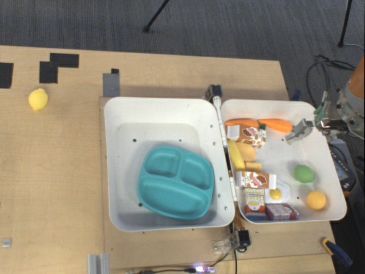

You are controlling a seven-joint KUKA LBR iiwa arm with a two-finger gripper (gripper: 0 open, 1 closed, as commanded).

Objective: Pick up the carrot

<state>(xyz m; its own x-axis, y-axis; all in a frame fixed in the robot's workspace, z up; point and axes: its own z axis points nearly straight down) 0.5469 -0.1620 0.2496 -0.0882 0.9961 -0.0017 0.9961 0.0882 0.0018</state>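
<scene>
The carrot (275, 125) is orange and lies flat near the back wall of the right bin (336, 170), its thin end pointing right. My gripper (299, 131) reaches in from the right and hovers just to the right of that thin end, close to it. Nothing shows held in the gripper.
The right bin also holds a green lime (304, 173), an orange (316, 200), a yellow banana-like piece (238, 153), several small cartons (251, 135) and a purple box (280, 212). A teal divided plate (175, 181) sits in the left bin (117, 153). A lemon (38, 99) lies on the bench at far left.
</scene>
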